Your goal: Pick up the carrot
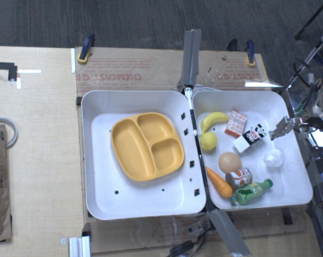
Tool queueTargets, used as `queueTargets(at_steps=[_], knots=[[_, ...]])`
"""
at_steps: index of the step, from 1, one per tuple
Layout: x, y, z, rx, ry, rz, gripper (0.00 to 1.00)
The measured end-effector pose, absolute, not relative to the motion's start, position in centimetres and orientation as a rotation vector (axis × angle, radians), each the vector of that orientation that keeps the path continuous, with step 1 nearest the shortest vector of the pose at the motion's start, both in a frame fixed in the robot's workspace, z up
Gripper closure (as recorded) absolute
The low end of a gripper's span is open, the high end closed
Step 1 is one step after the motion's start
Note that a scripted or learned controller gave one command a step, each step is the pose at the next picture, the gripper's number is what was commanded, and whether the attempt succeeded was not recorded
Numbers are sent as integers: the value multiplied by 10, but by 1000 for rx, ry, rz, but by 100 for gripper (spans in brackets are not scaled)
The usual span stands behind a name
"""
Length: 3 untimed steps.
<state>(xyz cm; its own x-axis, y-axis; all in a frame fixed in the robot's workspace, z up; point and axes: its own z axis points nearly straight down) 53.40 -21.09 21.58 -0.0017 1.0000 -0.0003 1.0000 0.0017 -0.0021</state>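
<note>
Cardboard [151,71] behind bins reads "CHEMCAT'S" upside down.

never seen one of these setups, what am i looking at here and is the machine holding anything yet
This is one picture from a camera fixed above a bench, looking down at a slant. Two shallow white bins sit side by side. The left bin holds a yellow divided plate. The right bin holds toy groceries: a banana, a lemon, an egg, a small can, a green bottle, a red-and-white box, and the carrot the machine is meant to pick up. The machine is a robot arm reaching in from the right. Its end effector sits at the right bin's far side, well away from the carrot, which lies untouched near the front-left corner. Nothing is visibly held.
</note>
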Motion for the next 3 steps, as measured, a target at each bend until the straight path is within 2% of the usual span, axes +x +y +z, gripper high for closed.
queueTargets(at_steps=[1,2,3], knots=[[478,-179,122,-2106,-2327,2,0],[492,-141,99,-1851,-2573,-2,0],[477,-102,91,-1855,-2533,2,0]])
